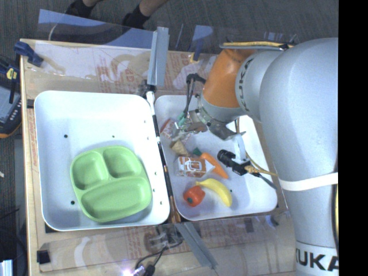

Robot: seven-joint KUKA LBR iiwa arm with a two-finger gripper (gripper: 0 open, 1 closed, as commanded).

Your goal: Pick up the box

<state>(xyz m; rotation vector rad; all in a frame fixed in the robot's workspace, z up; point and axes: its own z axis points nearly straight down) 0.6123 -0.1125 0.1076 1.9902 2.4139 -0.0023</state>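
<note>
Box (191, 166) in right bin (261, 197), just below end effector (183, 125).

I see a wooden bench (86, 62) with a pale printed top. Two shallow white bins rest directly on it, side by side. The left bin (52, 114) lies toward 9 o'clock of the bench centre; the right bin (261, 194) lies toward 3 o'clock, its near wall touching or just beside the left bin's. A grey metal bar (157, 53) lies on the bench at 12 o'clock, above the seam between the bins. A blue clamp (26, 50) grips the bench edge at 10 o'clock.
</note>
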